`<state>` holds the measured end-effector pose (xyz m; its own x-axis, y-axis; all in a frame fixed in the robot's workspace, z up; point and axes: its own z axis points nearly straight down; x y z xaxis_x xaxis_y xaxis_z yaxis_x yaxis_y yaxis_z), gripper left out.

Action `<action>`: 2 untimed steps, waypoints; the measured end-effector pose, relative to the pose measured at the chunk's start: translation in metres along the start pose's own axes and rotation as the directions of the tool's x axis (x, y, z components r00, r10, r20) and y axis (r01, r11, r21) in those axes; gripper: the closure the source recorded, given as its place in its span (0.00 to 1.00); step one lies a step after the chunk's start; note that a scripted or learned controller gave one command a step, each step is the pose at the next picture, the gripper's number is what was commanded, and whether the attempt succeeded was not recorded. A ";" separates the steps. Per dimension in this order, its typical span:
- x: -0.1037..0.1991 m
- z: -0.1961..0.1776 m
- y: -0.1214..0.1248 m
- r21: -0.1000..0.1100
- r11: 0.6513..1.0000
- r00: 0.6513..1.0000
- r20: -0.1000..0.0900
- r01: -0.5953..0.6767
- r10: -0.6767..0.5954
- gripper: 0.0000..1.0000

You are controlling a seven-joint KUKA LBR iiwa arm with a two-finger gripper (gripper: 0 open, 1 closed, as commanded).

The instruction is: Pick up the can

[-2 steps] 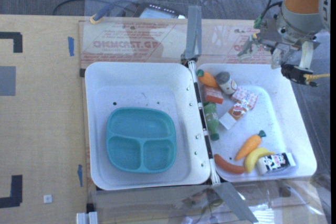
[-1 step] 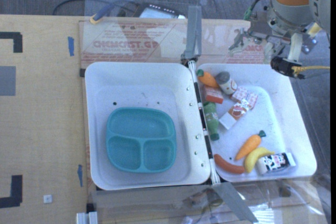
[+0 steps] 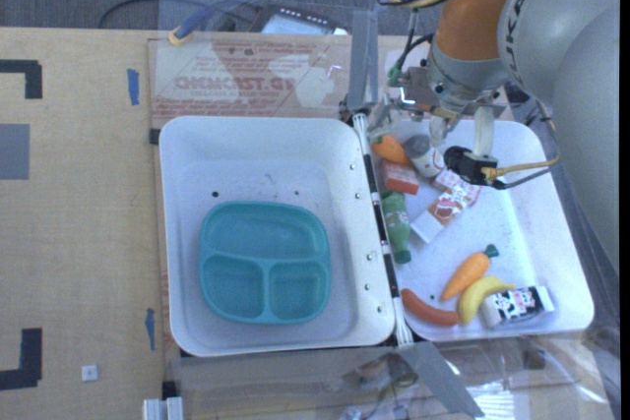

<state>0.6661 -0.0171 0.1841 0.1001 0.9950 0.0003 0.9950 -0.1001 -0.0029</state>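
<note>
1. Camera view, nearest edge of the right bin point(image 3: 532, 241): a red sausage point(image 3: 428, 308), a banana point(image 3: 482, 295), a carrot point(image 3: 465, 274) and a black-and-white carton point(image 3: 518, 305) lie close together, well apart from the task's thing
2. Beside it, the left bin point(image 3: 197, 152) holds a teal divided plate point(image 3: 264, 263), which has no part in this job
3. Mid-bin, along the dividing wall, a green bottle point(image 3: 398, 227) lies near a red-and-white packet point(image 3: 451, 203)
4. Further back, the can point(image 3: 422, 154), a small greyish cylinder as far as I can judge, sits in the far left corner of the right bin, crowded between an orange toy point(image 3: 391, 150), a red piece point(image 3: 401, 181) and the packet
5. Just above the can hangs the gripper point(image 3: 439, 125); whether it is wide or narrow cannot be told from this angle
6. Risk: the crowding could make the gripper catch a neighbour instead, or nudge the can against the wall so it tips or rolls; an off-centre close would likely let the round side slip out
</note>
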 end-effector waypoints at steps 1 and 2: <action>-0.045 -0.001 0.005 -0.004 0.997 0.997 0.000 -0.075 0.075 0.00; -0.010 -0.001 -0.005 -0.001 0.996 0.996 -0.001 -0.089 0.089 0.00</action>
<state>0.6598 -0.0260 0.1848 0.1887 0.9820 0.0007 0.9820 -0.1887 -0.0023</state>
